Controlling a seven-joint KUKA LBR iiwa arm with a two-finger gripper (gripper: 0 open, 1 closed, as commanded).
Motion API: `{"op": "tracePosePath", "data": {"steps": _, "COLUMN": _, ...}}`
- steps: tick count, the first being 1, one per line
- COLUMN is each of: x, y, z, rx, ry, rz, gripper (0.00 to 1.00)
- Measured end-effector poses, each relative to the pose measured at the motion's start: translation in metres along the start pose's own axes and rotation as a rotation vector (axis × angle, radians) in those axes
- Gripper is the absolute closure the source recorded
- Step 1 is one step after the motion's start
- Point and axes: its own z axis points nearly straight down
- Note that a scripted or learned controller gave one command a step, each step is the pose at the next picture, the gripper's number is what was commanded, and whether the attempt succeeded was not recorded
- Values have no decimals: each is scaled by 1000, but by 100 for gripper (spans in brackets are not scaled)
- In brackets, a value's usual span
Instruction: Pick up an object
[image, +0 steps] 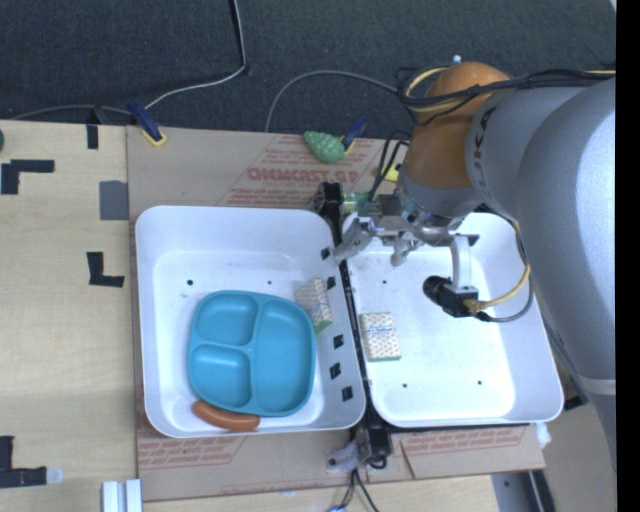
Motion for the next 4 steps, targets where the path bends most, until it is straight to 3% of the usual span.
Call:
{"op": "tracePosePath", "data": {"steps": 1, "x": -4, "y": -58, "z": 0, "rx": 1, "ry": -1, "rz": 2, "gripper": 0}}
{"op": "tracePosePath", "data": {"steps": 2, "x": -79, "y": -49, "z": 0, "rx": 0, "ry": -3, "rz": 4, "gripper": 0}}
{"op": "tracePosePath", "data": {"steps": 3, "x": -83, "y": -73, "z": 87, "rx": -3, "ry": -1, "rz": 2, "gripper": 0}}
{"op": "tracePosePath", "data": {"steps": 4, "x": -45, "y": -29, "z": -1, "rx": -3, "ry": -1, "rz": 1, "gripper": 0}}
